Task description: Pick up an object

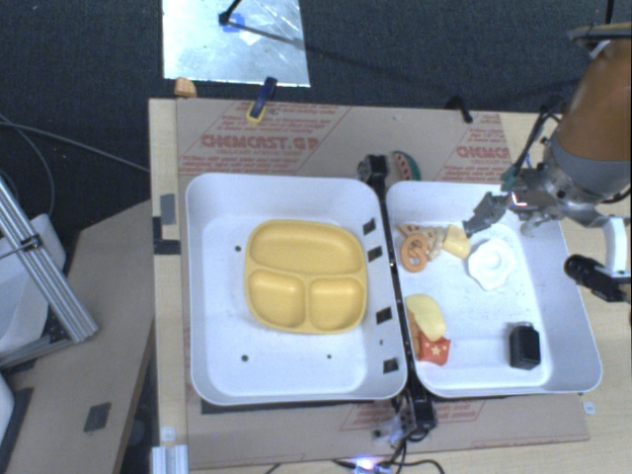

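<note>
Where the arm (592, 117) reaches in from the right of the camera view, its gripper (491, 208) hangs over the far part of the right bin (568, 339), its dark tip just above a small pale yellow piece (455, 242) — whether anything sits between its fingers I cannot tell, and the same goes for how wide they stand.

The right bin holds several small things. Beside the yellow piece, towards the divider, lies a pretzel-shaped toy (415, 250), orange-brown and flat. To the other side, touching or nearly touching the yellow piece, is a white toy fried egg (490, 264), just below the gripper's tip. Nearer the front edge lies a pale yellow oval piece (427, 313), and touching its front end, a small red packet (433, 349). A black block (523, 346) sits apart, towards the bin's front right corner.

The left bin (212, 363) bears a yellow divided plate (304, 275) — one long compartment at the back, two smaller ones at the front — lying flat near the bin's middle.

Both bins rest on a brown cardboard sheet (296, 136) with red lettering.
</note>
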You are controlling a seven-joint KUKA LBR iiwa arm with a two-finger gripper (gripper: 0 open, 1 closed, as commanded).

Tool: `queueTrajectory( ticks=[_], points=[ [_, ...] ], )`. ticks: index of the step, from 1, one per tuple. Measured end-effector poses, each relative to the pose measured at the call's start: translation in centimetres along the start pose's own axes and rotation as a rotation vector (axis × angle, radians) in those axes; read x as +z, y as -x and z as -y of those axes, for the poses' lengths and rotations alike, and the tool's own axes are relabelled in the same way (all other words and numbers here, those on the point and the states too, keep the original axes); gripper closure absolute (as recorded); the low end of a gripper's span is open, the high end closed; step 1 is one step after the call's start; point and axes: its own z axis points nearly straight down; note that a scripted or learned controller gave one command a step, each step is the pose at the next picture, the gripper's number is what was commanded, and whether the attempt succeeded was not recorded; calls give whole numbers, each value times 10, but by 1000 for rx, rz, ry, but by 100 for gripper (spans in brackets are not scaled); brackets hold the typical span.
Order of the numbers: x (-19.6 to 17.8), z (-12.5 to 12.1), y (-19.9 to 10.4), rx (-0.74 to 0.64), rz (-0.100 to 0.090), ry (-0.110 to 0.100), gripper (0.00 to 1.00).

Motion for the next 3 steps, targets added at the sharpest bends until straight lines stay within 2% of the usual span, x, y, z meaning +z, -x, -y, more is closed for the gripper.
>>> queueTrajectory(
  ticks=[1,2,3],
  points=[
    [-11,-1,0,-2,0,3,100],
    [-17,48,-65,-7,-3,-2,100],
    [-32,90,-103,-6,-3,0,100]
  ],
)
